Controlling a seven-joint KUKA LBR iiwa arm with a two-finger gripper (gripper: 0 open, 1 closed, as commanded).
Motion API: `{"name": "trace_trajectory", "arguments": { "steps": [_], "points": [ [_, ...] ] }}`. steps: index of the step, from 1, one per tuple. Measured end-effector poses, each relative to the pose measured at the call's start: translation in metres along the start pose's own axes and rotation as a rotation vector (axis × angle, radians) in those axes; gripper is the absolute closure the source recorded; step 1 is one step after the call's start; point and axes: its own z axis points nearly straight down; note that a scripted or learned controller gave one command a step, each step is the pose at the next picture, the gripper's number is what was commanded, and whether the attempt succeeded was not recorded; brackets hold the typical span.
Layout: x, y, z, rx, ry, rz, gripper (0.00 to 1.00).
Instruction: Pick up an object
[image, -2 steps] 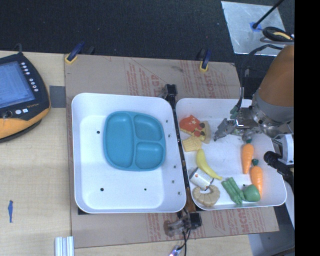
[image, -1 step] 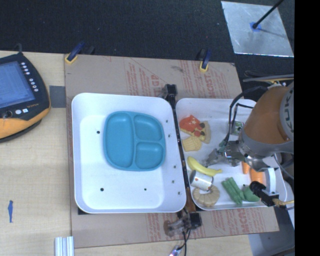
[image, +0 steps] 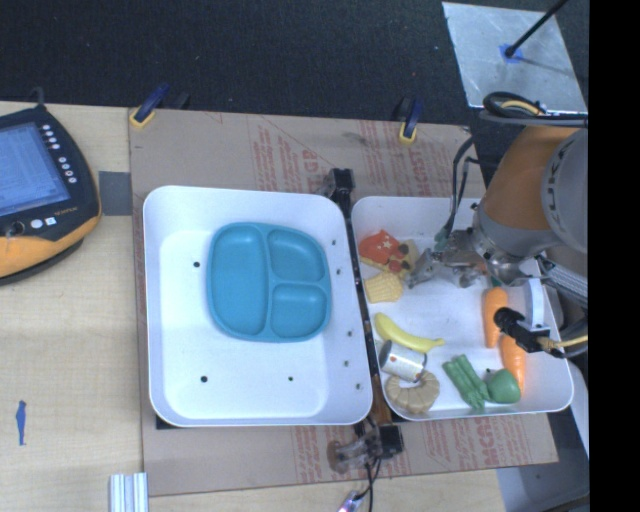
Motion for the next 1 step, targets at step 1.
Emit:
{"name": "trace_trajectory", "arguments": {
  "steps": [1],
  "points": [
    [-0.0165,0.0577,0.0000,0.001,0.001,-0.001,0.00]
  ]
}}
